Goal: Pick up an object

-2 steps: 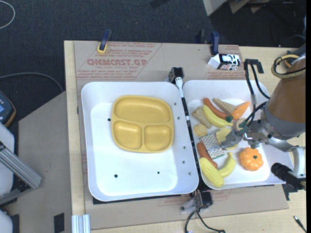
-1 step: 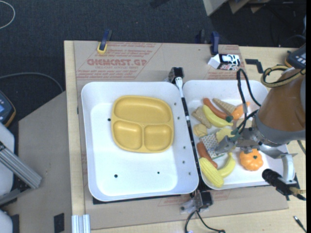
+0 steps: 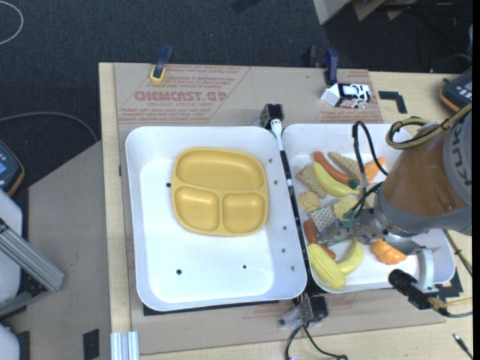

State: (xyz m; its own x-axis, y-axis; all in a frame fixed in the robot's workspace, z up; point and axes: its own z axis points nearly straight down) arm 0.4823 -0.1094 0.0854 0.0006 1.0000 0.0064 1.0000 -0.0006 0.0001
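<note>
Pincer [image 3: 346,229] low among toy food [image 3: 330,182] in right bin [image 3: 300,137].

A yellow divided tray [image 3: 220,190] lies in the left bin [image 3: 142,223] — toward twelve o'clock of its floor. The right bin [image 3: 300,137] holds a heap of toy food [image 3: 330,201], a banana [image 3: 334,178] among it. The hand [image 3: 352,227] sits low over the heap, near a corn cob [image 3: 325,265] at six o'clock.
</note>
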